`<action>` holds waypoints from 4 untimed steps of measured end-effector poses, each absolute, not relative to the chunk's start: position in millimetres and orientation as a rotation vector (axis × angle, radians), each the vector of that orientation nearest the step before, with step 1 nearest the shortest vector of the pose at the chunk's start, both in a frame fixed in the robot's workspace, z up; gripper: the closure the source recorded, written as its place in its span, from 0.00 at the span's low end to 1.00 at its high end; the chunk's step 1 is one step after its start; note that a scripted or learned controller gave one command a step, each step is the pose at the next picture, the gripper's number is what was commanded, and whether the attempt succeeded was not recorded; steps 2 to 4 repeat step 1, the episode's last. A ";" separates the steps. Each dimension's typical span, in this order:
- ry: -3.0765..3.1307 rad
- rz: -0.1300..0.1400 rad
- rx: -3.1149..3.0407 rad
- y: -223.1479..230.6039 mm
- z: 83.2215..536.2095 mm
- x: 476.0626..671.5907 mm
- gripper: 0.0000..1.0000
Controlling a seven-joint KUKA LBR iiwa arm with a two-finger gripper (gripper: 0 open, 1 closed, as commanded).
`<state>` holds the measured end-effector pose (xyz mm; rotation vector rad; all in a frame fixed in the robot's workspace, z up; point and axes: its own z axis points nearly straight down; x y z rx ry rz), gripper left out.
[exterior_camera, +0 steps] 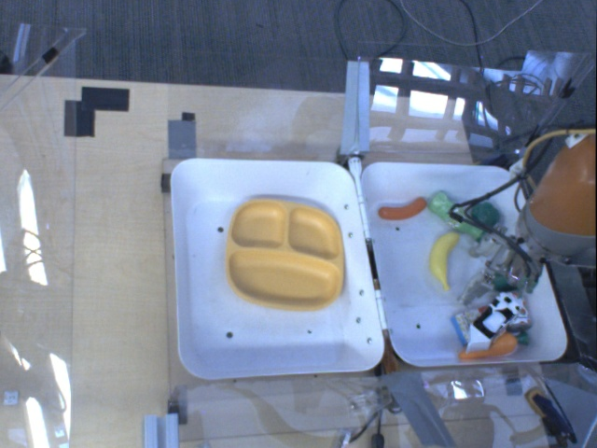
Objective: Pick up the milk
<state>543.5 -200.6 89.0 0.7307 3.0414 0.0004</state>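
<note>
Milk (496,319) sits in the right bin's (410,339) near corner, beside a carrot (490,348). The gripper (504,278) hangs just over it, likely lining up; its grip I cannot tell.

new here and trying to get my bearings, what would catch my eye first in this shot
The yellow divided tray stands out most, sitting alone in the middle of the left bin. Next comes the arm's orange band at the right edge, with the hand low over the right bin. Just below the hand lies the black-and-white milk carton, with a banana and sausage farther left.
</note>
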 end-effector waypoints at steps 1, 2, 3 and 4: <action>3.046 0.001 0.722 -204.8 130.6 579.7 0.00; 3.046 0.001 0.722 -204.8 130.6 579.7 0.00; 3.046 0.001 0.722 -204.8 130.6 579.7 0.00; 3.046 0.001 0.722 -204.8 130.6 579.7 0.00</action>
